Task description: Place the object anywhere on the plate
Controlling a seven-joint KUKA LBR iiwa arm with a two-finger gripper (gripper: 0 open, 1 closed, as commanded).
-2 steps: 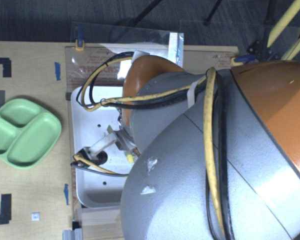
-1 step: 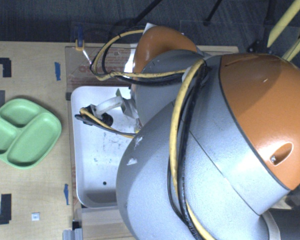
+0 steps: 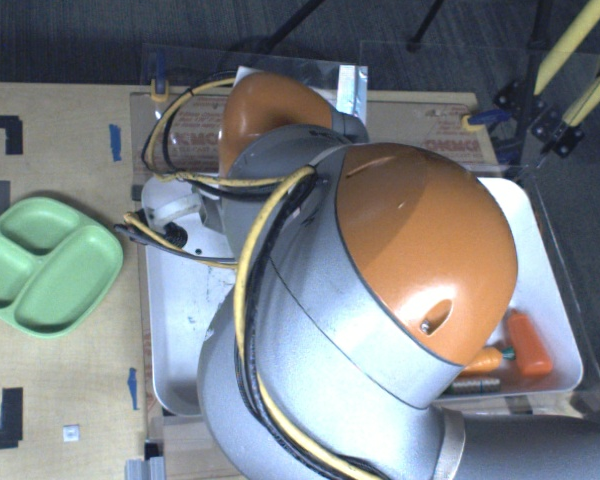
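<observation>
Arm (image 3: 380, 308) hides most of bins; we can't tell gripper state. Orange object (image 3: 528, 346) lies in right bin (image 3: 570, 368), plate (image 3: 48, 265) far left. We advise confirming grasp before carrying

Grey arm (image 3: 310, 368) bent low, orange elbow joint (image 3: 425, 238) uppermost, yellow cable looped along its side

The big grey and orange arm (image 3: 380, 298) is covering most of both white bins (image 3: 165, 308), so their floors are mostly not showing. At the near right, an orange object (image 3: 530, 346) is peeking out from under the arm, half hidden. The arm itself is being cut by the near edge.
</observation>
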